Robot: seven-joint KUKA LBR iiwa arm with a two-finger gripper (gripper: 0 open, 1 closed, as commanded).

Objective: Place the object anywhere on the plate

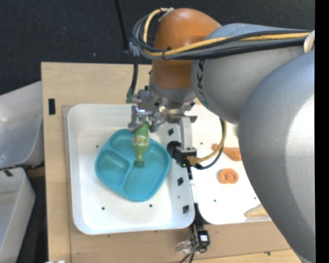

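Observation:
A blue plate with dividers lies in the left white bin. A green bottle-shaped object hangs upright over the plate's upper right part, its lower end near the plate's divider. My gripper sits directly above it, shut on the object's top. Whether the object touches the plate I cannot tell.
The right bin holds an orange ring-shaped piece, another orange item and a tan piece at its lower right. The big grey arm covers the right side. Cables dangle along the wall between the bins.

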